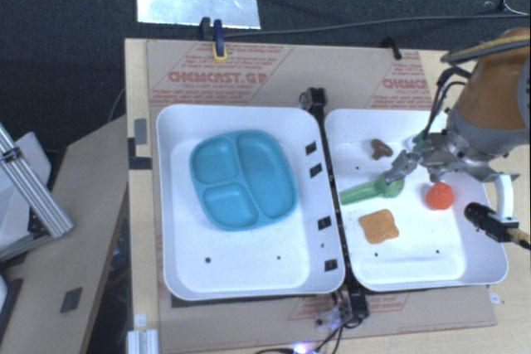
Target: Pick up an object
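Jaws, seemingly apart, hovered at the green toy [371, 191]; they should straddle its thick end squarely before closing.

Gripper [408, 164]: grey metal look, bit shiny. Green toy [371, 191] touching it: smooth plastic, soft shine. Orange ball [440, 196] just beside gripper: smooth, glossy. Tan piece [378, 225] near gripper: matt, rough look. White bin [415, 273] under gripper: smooth plastic, dull shine. Blue plate [243, 179], well apart from gripper: smooth plastic. Board [274, 66] under bins: flat brown, matt, red print.
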Available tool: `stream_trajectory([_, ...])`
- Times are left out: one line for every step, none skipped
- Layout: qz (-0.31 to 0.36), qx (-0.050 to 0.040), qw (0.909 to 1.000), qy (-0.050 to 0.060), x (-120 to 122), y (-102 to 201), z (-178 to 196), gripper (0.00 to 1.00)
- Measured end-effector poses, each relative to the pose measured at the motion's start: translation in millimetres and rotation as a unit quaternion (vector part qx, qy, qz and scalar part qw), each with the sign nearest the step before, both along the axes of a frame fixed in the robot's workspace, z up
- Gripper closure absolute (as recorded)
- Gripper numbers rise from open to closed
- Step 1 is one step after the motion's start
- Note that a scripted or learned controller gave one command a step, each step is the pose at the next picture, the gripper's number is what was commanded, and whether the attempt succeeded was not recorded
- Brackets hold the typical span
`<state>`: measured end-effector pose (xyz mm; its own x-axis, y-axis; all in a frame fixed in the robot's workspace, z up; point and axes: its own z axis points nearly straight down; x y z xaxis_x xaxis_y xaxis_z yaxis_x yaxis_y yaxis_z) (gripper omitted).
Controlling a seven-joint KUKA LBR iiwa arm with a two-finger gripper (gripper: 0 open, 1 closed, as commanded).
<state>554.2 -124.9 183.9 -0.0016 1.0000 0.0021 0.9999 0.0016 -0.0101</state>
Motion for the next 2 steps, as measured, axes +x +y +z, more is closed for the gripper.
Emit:
stream_trajectory([0.001,-0.0010,1.0000,-0.006,3,0,6,0.00])
stream_trajectory([0.000,-0.0007,1.0000,-0.003,7,2,-56,0.00])
